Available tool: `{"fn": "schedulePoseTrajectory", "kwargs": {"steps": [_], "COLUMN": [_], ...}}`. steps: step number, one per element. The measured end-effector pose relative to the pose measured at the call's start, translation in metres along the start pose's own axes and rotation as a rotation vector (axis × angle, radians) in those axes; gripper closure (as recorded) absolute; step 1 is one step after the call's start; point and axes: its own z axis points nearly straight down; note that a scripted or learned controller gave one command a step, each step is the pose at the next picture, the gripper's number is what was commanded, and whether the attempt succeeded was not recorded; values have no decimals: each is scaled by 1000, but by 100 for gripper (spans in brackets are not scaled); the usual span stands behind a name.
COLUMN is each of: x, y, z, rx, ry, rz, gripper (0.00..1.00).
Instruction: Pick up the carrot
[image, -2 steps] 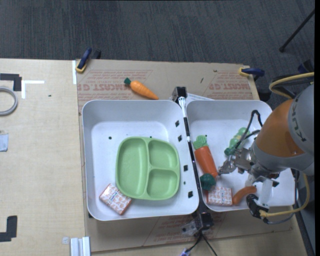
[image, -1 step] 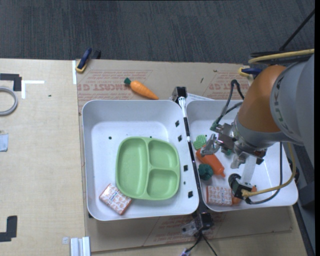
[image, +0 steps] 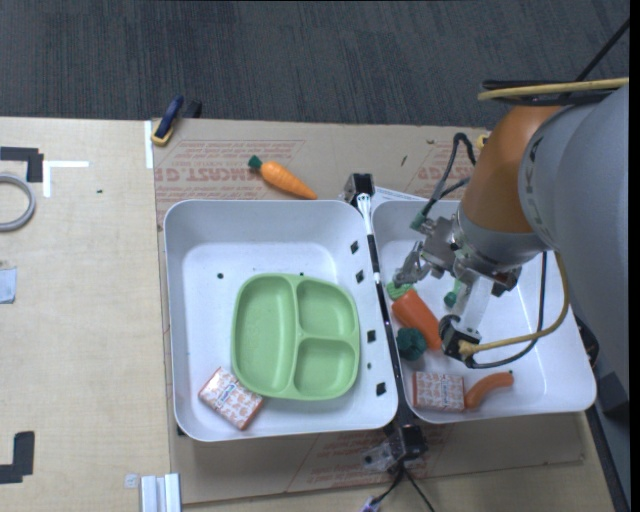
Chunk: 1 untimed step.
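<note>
Two toy carrots are in view. One orange carrot (image: 416, 314) lies at the left side of the right bin (image: 560, 390), slanting down to the right, with a dark green lump (image: 410, 344) at its lower end. A second carrot (image: 284, 178), with a green top, lies on the cardboard outside the bins, behind the left bin. My gripper (image: 413, 274) hangs low over the right bin, just above the upper end of the carrot there. The wrist and cables hide how it meets the carrot.
The left bin (image: 190, 300) holds a green divided plate (image: 296, 338) and a small snack packet (image: 230, 398) at its front left. In the right bin, a patterned packet (image: 438, 391) and an orange-red sausage (image: 488, 387) lie near the front wall.
</note>
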Motion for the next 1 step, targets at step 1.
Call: {"fn": "schedulePoseTrajectory", "kwargs": {"steps": [1], "x": [1], "y": [-8], "z": [0], "rx": [0], "ry": [0], "rz": [-241], "gripper": [0]}}
